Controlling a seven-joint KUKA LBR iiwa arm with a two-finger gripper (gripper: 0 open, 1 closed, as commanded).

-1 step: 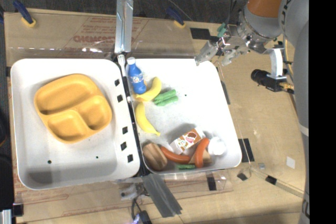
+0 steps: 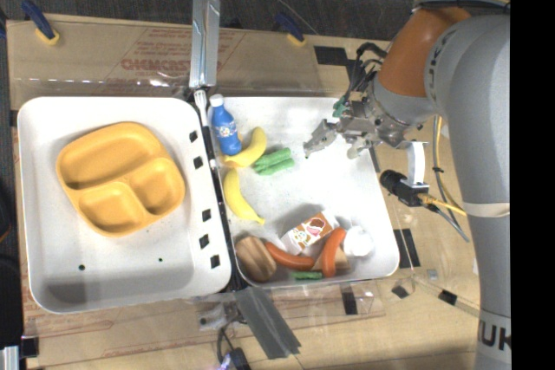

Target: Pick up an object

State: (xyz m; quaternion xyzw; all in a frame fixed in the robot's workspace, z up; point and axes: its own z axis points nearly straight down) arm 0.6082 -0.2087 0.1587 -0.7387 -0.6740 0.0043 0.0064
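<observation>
I see a pale wooden counter (image 2: 104, 347) carrying two shallow white plastic bins side by side. The left bin (image 2: 52, 273) holds a yellow compartmented plastic tray (image 2: 120, 176). The right bin (image 2: 368, 178) has bare floor along its right edge, under my hand (image 2: 334, 136), which hovers with open fingers gripping nothing. Near its left edge lie a small blue bottle (image 2: 225, 126), two smooth yellow bananas (image 2: 240, 197) and a green pod-shaped toy (image 2: 274, 161); more toys crowd the near edge.

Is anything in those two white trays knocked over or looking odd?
Nothing looks broken or spilled. The blue bottle lies on its side against the divider, and the toy food is heaped loosely in the right bin's near corner. The yellow plate sits flat, alone in the left bin.
</observation>
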